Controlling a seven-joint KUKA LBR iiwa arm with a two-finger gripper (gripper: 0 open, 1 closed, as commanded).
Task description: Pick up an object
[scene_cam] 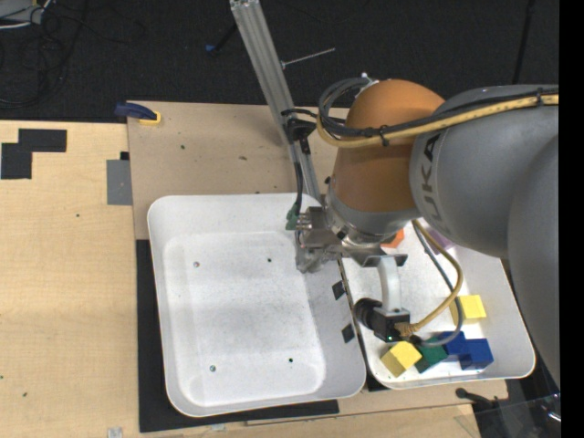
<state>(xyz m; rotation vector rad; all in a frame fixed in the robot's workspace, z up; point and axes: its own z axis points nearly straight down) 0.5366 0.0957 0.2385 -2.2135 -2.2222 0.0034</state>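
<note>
My gripper hangs low over the divide between the two white bins, at the inner edge of the left bin. The big orange and grey wrist hides much of it. In the right bin, at its near end, lie a yellow block, a second yellow block, a blue block and a green piece. A bit of an orange object peeks out from under the wrist. I see nothing held in the gripper.
A slanted aluminium rail rises behind the bins, close to the arm. Cables loop from the wrist down into the right bin to a black fitting. A blue and yellow clamp sits at the bench's back left corner.
</note>
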